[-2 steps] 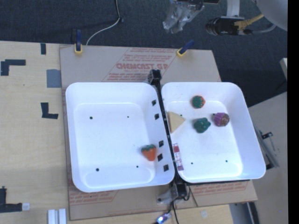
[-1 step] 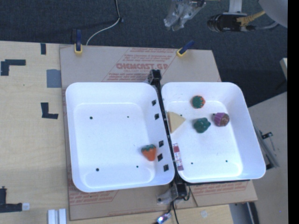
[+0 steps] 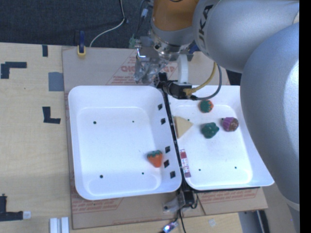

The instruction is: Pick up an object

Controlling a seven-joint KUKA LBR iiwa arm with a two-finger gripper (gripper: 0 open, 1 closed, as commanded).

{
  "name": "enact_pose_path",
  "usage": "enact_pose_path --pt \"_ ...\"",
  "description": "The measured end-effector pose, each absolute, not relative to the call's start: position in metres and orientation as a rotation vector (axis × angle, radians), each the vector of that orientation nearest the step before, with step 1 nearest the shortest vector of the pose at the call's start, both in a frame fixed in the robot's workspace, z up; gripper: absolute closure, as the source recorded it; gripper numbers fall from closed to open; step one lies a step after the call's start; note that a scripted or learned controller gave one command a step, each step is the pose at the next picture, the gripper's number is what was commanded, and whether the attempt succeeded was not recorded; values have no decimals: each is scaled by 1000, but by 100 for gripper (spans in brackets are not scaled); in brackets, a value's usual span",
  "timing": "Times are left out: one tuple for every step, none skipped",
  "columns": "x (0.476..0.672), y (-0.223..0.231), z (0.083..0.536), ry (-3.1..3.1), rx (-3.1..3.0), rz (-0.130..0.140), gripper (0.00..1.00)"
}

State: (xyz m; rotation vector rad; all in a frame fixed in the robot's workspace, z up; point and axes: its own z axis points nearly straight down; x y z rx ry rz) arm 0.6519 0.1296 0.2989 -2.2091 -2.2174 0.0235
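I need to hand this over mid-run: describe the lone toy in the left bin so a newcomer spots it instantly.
Start at the left white bin. Look toward its near right part, close to the black divider between the two bins. There sits a small orange-red strawberry toy with a green top, alone in that bin, unlike the green, purple and orange-green toys clustered in the right bin.

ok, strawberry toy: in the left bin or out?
In. The strawberry toy lies on the floor of the left bin, near its right wall, apart from the claw hanging above the far rim.

Orange toy (image 3: 155, 158) in left bin (image 3: 80, 130); pincer (image 3: 148, 72) above bins' far edge.
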Motion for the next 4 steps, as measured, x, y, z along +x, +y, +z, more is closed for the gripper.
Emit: enact_pose_path --pt "644 135 301 -2223 -2217 5 100" --pt "601 134 317 -2223 -2217 3 100" --pt "553 171 349 -2228 -2212 -2 100" --pt "530 95 425 -2220 -2230 -8 100"
